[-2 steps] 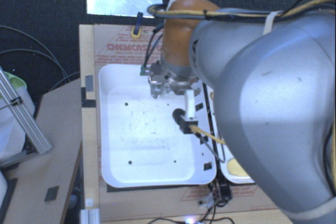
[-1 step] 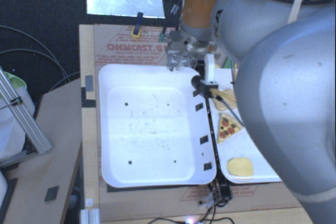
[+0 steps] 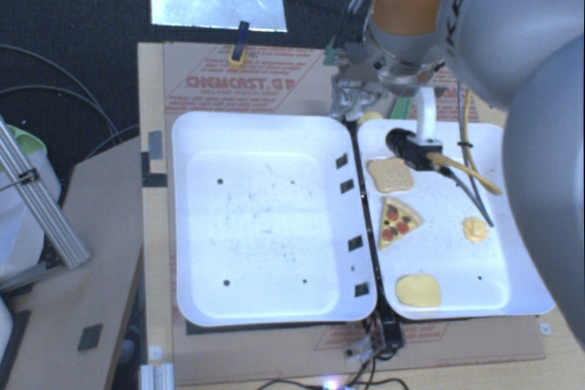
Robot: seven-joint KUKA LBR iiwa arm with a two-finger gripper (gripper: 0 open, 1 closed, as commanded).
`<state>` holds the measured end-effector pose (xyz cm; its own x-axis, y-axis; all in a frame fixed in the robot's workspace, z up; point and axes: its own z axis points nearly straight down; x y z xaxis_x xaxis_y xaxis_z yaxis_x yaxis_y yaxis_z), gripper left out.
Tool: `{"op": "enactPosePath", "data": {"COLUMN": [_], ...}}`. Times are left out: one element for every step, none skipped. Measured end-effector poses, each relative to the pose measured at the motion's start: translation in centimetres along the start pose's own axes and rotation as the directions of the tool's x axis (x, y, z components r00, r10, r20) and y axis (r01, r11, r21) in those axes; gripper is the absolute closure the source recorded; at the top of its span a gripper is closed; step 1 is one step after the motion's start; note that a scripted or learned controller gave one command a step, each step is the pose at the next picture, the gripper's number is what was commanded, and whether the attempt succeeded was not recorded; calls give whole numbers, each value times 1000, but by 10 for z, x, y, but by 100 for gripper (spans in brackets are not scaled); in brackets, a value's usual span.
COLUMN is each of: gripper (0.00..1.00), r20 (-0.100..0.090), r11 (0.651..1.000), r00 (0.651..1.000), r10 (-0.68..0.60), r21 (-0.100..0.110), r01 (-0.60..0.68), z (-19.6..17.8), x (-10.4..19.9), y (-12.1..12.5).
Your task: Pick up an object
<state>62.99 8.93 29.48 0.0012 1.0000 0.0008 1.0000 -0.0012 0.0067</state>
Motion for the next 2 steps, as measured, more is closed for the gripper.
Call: {"op": "enactPosePath", "data": {"gripper": [100,100], "r20": [-2,-2], "r11": [1000,1000], "r00": [1000,1000], "r10": [-10,-1], "r21": [5,-4], "r01": [10,1], "z": [-18,-119], "x": [59,22], "y": [-46,-64]}}
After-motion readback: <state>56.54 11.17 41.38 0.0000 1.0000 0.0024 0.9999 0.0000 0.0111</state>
